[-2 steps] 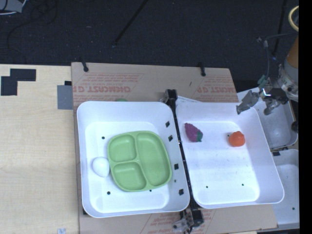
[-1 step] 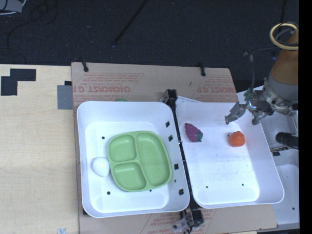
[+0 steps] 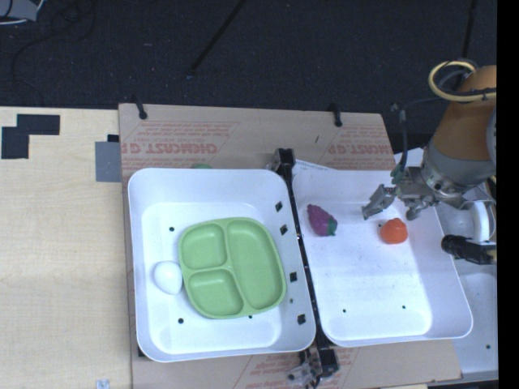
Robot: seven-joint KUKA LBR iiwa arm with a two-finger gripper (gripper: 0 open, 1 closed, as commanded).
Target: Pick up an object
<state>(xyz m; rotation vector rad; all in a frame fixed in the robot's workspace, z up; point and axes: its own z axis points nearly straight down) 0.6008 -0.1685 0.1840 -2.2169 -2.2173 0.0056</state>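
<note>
The small round orange-red ball, lying in the right white bin just below the released, spread end effector, is judged light, smooth and prone to rolling, so it is best pinched across its middle.

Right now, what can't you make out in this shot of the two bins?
- Claw: too small and dark in the camera view to tell open or shut.
- Green item: hidden behind the left bin's far rim.
- Arm: cut off by the right edge.
- Purple object: too small to identify.
</note>
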